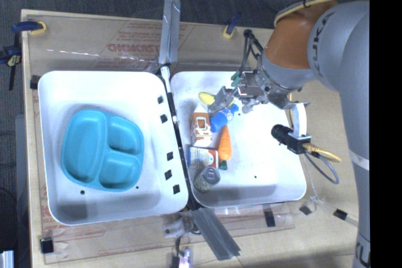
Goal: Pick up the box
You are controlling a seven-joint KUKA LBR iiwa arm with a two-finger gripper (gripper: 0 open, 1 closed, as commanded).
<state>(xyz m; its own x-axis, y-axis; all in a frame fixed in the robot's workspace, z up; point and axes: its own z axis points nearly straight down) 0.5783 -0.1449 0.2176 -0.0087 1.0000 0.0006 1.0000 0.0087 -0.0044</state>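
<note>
Bench (81,34) carries two white bins side by side. Left bin (56,88) holds a blue divided tray (102,149), lying flat near its middle. Right bin (276,179) holds a cluster of items along its left half: the box (201,127), white with orange-red print, lies near the bin's left wall; a carrot (224,144) sits just beside it on the right, tilted; a blue item (220,118) touches the carrot's upper end; a yellow item (208,98) lies above the box, toward the bin's far wall; a grey round thing (209,176) rests near the near wall, below the box. Arm (326,41) reaches in from the right, orange band above the wrist. Pincer (227,99) hangs over the upper part of the right bin, close to the yellow and blue items, up and right of the box. Its opening cannot be told from this slant. Nothing is seen gripped.
</note>
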